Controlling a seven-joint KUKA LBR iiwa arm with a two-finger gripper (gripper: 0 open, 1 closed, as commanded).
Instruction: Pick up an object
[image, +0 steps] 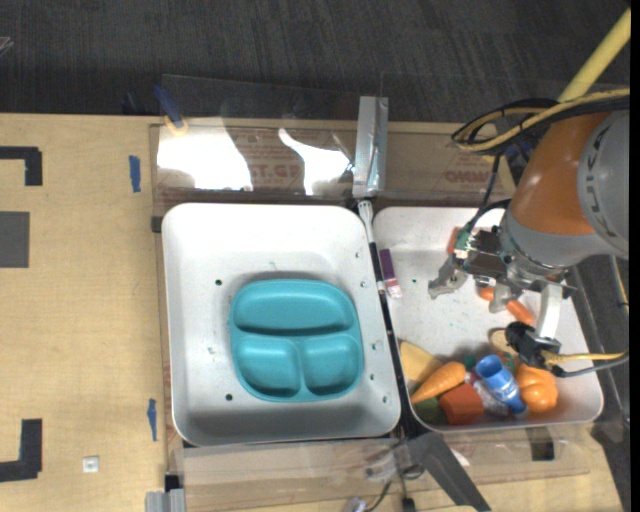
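Leftmost, a teal divided tray (295, 337) lies in the left bin (190, 240). Rightward, toys including a carrot (440, 380) and blue bottle (497, 384) crowd the right bin's (420, 235) near edge; the pincer (470, 280) hovers farther back, apparently searching, grip state unclear.

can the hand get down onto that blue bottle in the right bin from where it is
Probably yes. The hand hangs over a bare part of the right bin, and the blue bottle lies on top of the toy pile along the near wall, uncovered from above. The crowding carrot and red block may hamper a clean grip.
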